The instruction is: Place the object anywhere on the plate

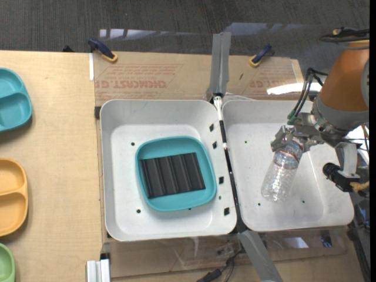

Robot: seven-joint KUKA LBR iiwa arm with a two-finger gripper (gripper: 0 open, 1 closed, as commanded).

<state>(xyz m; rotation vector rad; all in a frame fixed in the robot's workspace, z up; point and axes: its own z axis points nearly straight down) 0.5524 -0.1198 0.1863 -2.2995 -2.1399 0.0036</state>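
Your end effector (294, 135) is gripping the bottle (281, 170) at its cap end, near the middle of the right bin (329, 213). The bottle is hanging tilted, its base pointing toward that bin's front edge. The plate (176, 201) is sitting in the left bin (114, 216), near its centre. You should be lifting high enough to clear the divider (226, 157), since the dangling base could catch, then lowering slowly over the plate's ridged middle.
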